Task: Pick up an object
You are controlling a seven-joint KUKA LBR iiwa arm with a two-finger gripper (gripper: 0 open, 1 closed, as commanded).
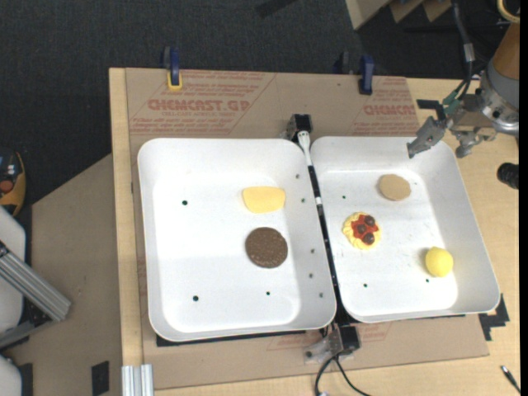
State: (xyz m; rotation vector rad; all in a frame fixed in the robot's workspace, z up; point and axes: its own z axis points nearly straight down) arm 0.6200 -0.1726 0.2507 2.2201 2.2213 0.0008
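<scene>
The gripper point(445, 137) hangs over the far right corner of the right bin point(462, 291), its two fingers point(422, 142) spread apart with nothing between them. One finger reaches toward the inside of the bin and the other sits out past the bin's right rim.

Every object lies on the near side of the jaws. Closest is a tan round piece point(394, 187), a little nearer the camera and slightly left of the jaws, resting on the bin floor well apart from the fingers. Further toward the camera and more to the left lies a small pizza-like disc point(362, 230), yellow with red and dark spots. A yellow ball point(439, 261) sits almost straight in front of the jaws on the near side, close to the bin's right wall.

The left bin point(165, 304) is far to the left of the jaws. In it lie a pale yellow slab point(263, 199) and, just nearer the camera, a dark brown round disc point(267, 247); the two are close but not touching.

Both bins rest side by side on a brown board point(132, 106), held by blue clamps point(172, 58) at its far edge.
</scene>
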